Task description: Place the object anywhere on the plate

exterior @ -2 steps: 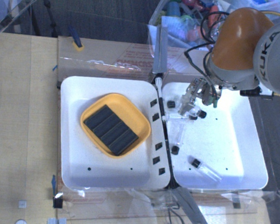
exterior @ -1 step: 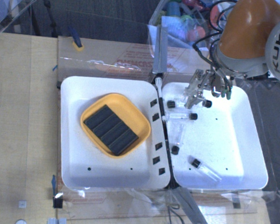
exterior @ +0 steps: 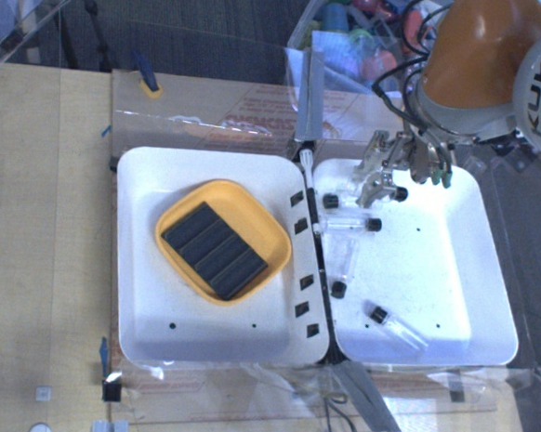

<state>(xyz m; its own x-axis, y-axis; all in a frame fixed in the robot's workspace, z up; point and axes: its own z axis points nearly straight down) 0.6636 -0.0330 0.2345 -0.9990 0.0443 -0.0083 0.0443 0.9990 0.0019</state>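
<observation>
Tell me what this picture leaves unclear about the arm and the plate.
- Gripper, camera view: small, against the glaring white right bin; open or shut, I cannot tell.
- Dark ridged slab on the yellow plate: too coarse to say what it is.
- Clear pieces in the right bin: see-through, outlines blurred.
- Arm: cut off by the top and right edges.

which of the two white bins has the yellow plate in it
The left bin: it holds the yellow plate. The right bin sits under the gripper.
</observation>
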